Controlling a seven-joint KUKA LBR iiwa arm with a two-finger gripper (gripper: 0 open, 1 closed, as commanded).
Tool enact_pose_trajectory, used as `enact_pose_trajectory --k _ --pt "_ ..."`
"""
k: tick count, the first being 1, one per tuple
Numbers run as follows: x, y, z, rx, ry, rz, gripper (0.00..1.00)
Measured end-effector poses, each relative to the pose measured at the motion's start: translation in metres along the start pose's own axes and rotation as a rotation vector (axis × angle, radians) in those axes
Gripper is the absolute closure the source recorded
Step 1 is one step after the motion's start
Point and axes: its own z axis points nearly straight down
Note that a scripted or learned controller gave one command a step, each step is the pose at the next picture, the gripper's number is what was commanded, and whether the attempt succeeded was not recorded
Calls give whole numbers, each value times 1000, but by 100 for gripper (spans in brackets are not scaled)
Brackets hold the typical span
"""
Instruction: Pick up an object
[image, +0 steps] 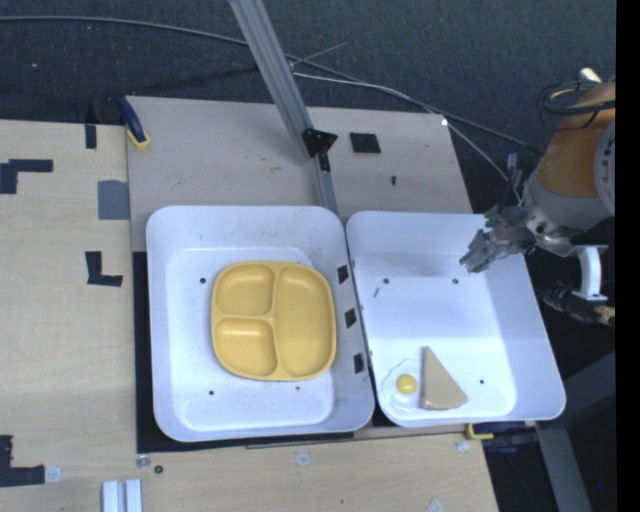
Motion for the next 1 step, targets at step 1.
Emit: enact_pose_trajectory --k 1 --pt "0 1 -33 4 1 0 100"
